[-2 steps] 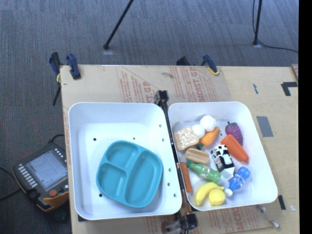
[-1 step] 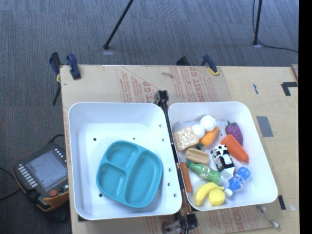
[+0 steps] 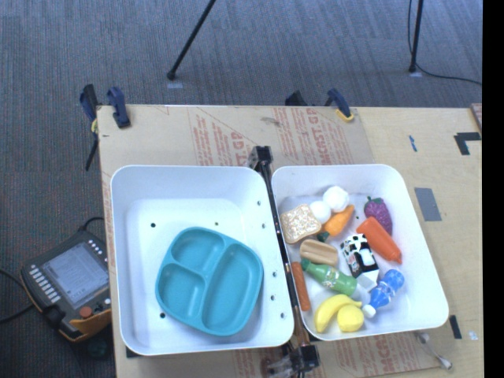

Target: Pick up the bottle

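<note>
A green bottle (image 3: 330, 275) lies on its side in the right bin (image 3: 417, 211), its neck pointing right toward a white cap. Just right of it lies a small blue and white bottle (image 3: 383, 291), also on its side. A yellow banana (image 3: 335, 311) rests in front of the green bottle, a hot dog bun (image 3: 318, 251) behind it.
The right bin also holds a black and white milk carton (image 3: 358, 254), carrots (image 3: 379, 239), a purple grape bunch (image 3: 378, 210), a cracker (image 3: 299, 223) and white balls (image 3: 336, 198). The left bin (image 3: 142, 187) holds a teal divided plate (image 3: 209, 280). A teach pendant (image 3: 69, 278) lies off the bench at left.
</note>
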Controlling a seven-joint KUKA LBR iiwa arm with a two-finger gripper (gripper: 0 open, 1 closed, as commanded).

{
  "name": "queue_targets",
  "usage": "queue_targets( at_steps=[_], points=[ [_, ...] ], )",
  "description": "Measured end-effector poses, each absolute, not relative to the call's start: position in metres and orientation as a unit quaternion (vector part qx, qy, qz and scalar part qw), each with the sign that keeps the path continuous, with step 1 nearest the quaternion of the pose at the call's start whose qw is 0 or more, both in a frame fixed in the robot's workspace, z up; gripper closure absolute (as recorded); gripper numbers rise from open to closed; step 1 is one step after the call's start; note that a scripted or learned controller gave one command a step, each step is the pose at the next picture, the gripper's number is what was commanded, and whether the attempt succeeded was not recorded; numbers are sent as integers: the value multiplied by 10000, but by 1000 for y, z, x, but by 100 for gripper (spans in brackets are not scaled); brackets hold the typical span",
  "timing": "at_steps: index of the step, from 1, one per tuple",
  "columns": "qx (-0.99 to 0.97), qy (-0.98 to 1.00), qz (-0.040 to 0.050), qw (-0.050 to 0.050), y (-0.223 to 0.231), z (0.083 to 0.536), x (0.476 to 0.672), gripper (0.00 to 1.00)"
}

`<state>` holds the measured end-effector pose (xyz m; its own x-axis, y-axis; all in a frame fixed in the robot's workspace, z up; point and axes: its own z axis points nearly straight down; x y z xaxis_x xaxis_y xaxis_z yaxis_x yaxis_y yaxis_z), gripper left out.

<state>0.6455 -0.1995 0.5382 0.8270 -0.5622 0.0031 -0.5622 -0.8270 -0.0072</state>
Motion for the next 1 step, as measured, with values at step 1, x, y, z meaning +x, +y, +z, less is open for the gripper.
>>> queue_targets(
  at_steps=[1],
  points=[
    [-9850, 1724, -34, 34, -211, 538, 645, 100]
  ],
)
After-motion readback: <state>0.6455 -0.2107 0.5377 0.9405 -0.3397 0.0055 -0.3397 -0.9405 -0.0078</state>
